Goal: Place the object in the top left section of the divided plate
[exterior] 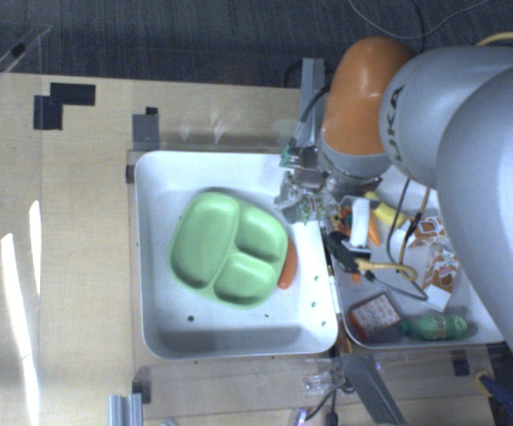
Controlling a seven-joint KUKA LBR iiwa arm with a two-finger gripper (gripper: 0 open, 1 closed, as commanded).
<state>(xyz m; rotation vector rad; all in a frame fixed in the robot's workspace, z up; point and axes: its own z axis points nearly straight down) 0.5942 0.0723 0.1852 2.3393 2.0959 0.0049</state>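
Observation:
A light green divided plate (228, 248) with three sections lies in the left bin (163, 327). Against the plate's right rim, on the bin floor, lies a thin orange carrot-like object (286, 268). My gripper (297, 201) hangs over the left bin's upper right corner, just above and to the right of the plate's top right section and above the orange object. I see nothing held in it. The plate's sections hold nothing.
The right bin (350, 327) holds several items: a green bottle (434, 327), a small checkered box (376, 312), printed snack packets (436, 248), and a yellow piece (386, 213). The grey arm covers much of that bin. The wooden bench (52, 238) extends left.

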